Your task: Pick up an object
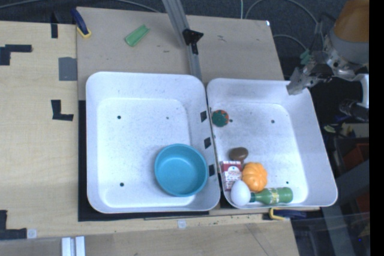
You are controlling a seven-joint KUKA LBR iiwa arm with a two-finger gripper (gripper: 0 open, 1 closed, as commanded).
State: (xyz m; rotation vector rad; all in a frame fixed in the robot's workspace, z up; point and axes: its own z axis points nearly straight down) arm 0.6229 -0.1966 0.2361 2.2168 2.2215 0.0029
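My gripper [298,81] hangs at the far right corner of the right bin [300,129], over its rim and apart from every object. In that bin's near left part lie a brown lump [238,154], an orange fruit [254,176], a red and white carton [231,174], a white egg [240,193] and a green bottle [273,195] on its side. A small green and red ball [220,118] sits alone by the bin's left wall. A blue bowl [180,169] stands in the left bin [120,129], near its front right corner.
A slanted metal pole [174,3] runs down to the seam between the bins. On the bench behind them lie a green block [136,35] and a blue and yellow clamp [81,23]. Cables trail across the dark floor at the back.
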